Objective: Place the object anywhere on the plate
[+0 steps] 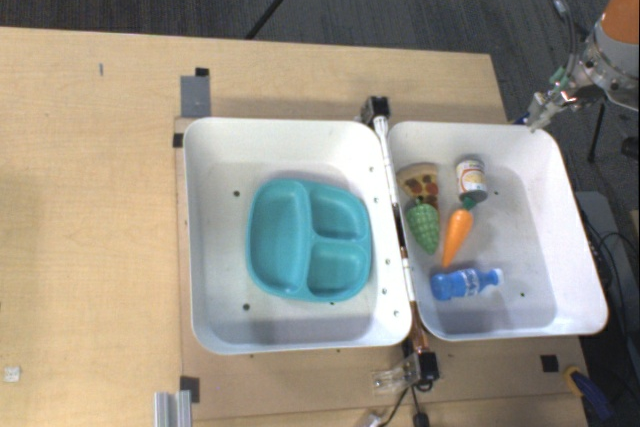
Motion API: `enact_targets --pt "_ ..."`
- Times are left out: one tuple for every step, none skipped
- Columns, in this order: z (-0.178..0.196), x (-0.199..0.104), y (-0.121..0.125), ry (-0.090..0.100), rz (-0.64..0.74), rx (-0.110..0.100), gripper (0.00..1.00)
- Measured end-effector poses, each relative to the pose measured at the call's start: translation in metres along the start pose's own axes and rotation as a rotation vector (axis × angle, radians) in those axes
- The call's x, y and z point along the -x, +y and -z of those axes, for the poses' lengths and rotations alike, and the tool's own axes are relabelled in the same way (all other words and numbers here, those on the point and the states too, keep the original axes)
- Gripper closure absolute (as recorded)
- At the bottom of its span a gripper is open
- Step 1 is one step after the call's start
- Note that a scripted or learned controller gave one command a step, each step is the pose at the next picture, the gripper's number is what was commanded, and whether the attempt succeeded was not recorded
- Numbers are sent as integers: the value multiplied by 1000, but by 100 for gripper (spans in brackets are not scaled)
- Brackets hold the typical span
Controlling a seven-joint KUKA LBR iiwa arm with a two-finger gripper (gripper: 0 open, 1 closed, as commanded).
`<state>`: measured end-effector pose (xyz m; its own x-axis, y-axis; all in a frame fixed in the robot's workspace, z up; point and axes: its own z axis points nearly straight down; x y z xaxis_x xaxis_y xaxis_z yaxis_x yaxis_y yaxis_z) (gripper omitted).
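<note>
A teal divided plate (308, 240) lies in the middle of the left white bin (210, 215). In the right bin (560, 245) lie an orange carrot (456, 233), a green bumpy vegetable (424, 226), a small can with a white label (470, 177), a tan cup-shaped piece (418, 183) and a blue bottle (465, 283). My gripper (550, 103) hangs at the far right, above the right bin's back right corner, apart from all the objects. It is small and partly cut off by the frame edge. Nothing shows in its grasp.
The arm's orange band (622, 10) is at the upper right edge. A metal divider clamp (378, 110) joins the two bins at the back. Bare wooden bench (90, 215) stretches to the left. Cables lie at the front near the bins' seam (410, 380).
</note>
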<state>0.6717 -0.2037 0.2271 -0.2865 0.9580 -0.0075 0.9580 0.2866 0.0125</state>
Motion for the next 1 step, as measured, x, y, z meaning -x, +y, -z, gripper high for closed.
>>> enact_targets --pt "15 -15 -56 2 -33 -4 100"
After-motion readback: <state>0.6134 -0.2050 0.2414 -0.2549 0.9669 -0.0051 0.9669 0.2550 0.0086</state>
